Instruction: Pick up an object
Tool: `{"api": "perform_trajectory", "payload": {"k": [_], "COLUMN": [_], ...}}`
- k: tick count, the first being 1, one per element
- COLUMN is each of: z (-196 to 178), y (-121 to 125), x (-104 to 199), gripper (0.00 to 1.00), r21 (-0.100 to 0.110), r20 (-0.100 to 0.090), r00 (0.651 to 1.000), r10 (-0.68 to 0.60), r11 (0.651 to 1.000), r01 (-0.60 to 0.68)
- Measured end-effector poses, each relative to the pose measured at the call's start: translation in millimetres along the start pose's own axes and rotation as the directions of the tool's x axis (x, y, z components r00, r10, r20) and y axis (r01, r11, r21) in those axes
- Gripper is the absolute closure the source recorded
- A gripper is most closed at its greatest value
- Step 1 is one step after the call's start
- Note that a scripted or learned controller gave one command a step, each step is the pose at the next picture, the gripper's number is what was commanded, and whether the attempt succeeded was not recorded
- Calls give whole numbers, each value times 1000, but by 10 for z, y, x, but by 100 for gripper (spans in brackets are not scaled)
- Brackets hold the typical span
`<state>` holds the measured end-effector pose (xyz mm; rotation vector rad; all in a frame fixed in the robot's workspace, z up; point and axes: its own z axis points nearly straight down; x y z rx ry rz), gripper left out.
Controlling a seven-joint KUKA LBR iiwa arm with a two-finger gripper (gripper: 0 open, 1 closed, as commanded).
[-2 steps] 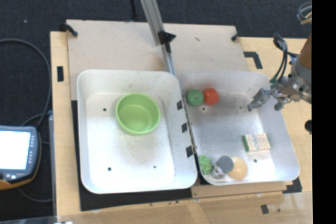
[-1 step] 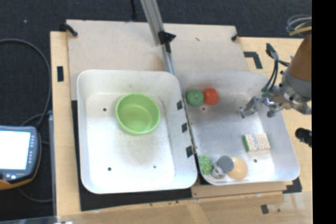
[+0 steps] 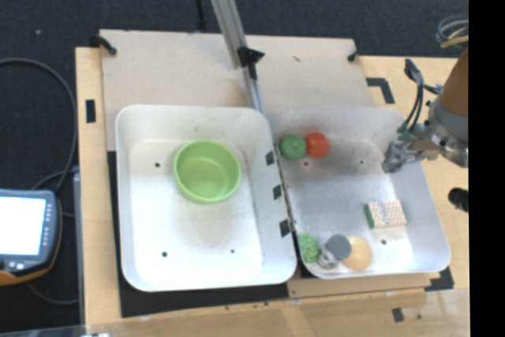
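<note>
Patterned block (image 3: 386,214) sits nearest, just below claw (image 3: 394,158); I can't tell claw's opening. Risk I see: block lies near bin wall (image 3: 430,205), descent could clip wall.

Green bowl (image 3: 207,170); hand (image 3: 394,159) apart

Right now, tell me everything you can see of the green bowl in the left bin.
The green bowl is a round, light green dish, plastic by its look, with a smooth rim and a slightly darker inside. It stands upright, mouth up, and nothing can be seen inside it. It rests on the floor of the left bin, a little above that bin's middle, apart from the walls. Nothing else touches it. The gripper hangs over the right bin, far from the bowl.
</note>
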<state>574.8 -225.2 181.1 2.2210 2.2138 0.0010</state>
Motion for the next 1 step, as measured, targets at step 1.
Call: {"api": "perform_trajectory", "payload": {"k": [1], "z": [-543], "y": [15], "x": [-20], "gripper": [100], "r21": [-3], "r20": [0], "r00": [1000], "r10": [-5], "r11": [1000], "r01": [5]}}
